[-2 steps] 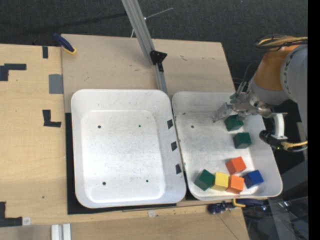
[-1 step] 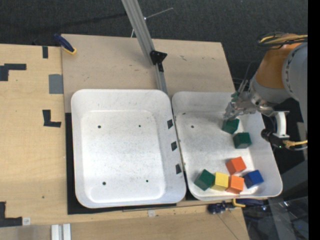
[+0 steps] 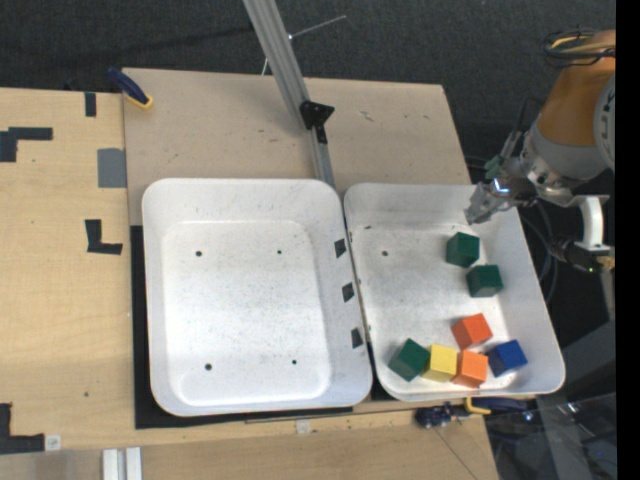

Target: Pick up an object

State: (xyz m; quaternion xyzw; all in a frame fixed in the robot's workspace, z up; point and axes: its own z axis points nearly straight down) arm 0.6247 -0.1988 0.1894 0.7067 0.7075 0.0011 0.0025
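Several small blocks lie in the right bin (image 3: 400,208). Two dark green cubes (image 3: 462,249) (image 3: 484,280) sit near its right wall. Lower down are an orange block (image 3: 472,329), a blue block (image 3: 508,355), a second orange block (image 3: 472,367), a yellow block (image 3: 443,360) and a green block (image 3: 409,358). My gripper (image 3: 482,208) hangs over the bin's upper right corner, just above the upper green cube. Nothing shows between its tips.
The left bin (image 3: 160,208) stands beside the right one. A slanted metal pole (image 3: 285,58) crosses the bench behind the bins. A blue and yellow tool (image 3: 130,87) lies at the bench's far left. The arm's orange band (image 3: 575,98) is at the right.
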